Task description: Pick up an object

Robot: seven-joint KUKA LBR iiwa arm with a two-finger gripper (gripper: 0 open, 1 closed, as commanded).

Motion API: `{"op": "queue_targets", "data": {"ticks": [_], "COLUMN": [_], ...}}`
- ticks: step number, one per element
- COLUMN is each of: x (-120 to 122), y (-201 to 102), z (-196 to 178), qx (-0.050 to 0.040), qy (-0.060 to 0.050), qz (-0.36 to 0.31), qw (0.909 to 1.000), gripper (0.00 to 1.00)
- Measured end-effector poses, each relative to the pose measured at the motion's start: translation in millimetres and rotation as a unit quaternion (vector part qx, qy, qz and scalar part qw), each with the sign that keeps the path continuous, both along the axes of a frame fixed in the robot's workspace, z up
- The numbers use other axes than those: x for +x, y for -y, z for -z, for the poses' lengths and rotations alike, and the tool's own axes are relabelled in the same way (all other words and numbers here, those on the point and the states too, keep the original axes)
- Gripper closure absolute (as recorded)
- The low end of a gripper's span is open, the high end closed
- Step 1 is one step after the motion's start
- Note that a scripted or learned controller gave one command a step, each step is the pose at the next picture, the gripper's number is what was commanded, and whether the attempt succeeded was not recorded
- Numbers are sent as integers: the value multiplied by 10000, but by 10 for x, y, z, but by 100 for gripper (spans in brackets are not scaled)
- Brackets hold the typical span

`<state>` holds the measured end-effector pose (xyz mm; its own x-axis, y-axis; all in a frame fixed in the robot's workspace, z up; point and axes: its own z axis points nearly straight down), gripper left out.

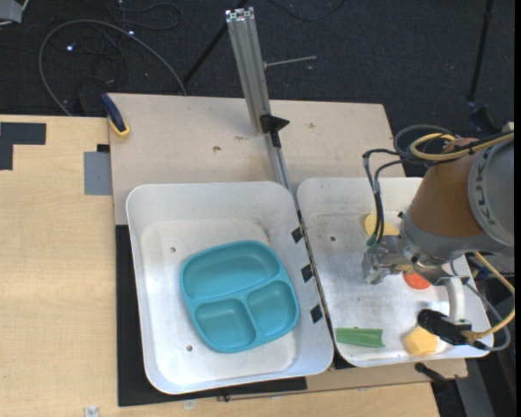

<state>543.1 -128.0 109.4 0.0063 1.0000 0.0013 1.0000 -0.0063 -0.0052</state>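
The bench (200, 137) was light wood. Two white bins sat on it side by side, touching in the middle. The left bin (156, 224) took up most of the front of the bench, and the right bin (339, 233) sat by the bench's right edge. A metal post (252, 72) stood at the back of the bench, near the middle. A small blue and yellow tool (115, 117) lay at the back left corner. The back part of the bench was bare wood with a few small holes.

No text, label, brand, number or sign can be read anywhere on the bins, tray or surface.
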Motion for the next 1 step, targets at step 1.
{"op": "queue_targets", "data": {"ticks": [1], "x": [75], "y": [14], "z": [-611], "qx": [-9], "qy": [43], "qz": [-36], "qw": [10000], "gripper": [100]}}
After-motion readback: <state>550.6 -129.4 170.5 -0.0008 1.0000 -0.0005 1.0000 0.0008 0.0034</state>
